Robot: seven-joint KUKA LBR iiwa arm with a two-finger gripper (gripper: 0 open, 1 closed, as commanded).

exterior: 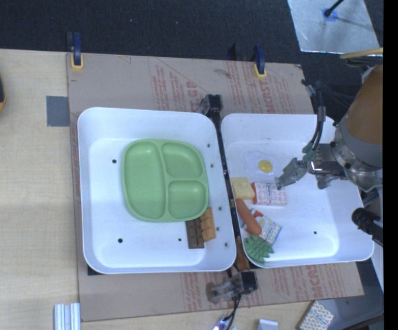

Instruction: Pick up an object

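Note:
My gripper (pixel 285 177) hangs over the middle of the right bin (pixel 322 253), reaching in from the right. Just below and left of its tip lies a pink and white packet (pixel 271 196). A yellow block (pixel 242 188) sits left of that packet. A small yellow round piece (pixel 264 166) lies just up and left of the gripper. Lower in the bin are an orange carrot (pixel 249 216), a colourful small packet (pixel 271 231) and a green leafy toy (pixel 258 247). Nothing is visibly held.
The left bin (pixel 95 246) holds a green divided plate (pixel 164 179) and a brown ridged bar (pixel 201 229) by its lower right corner. A clamp (pixel 212 104) sits where the two bins meet at the top.

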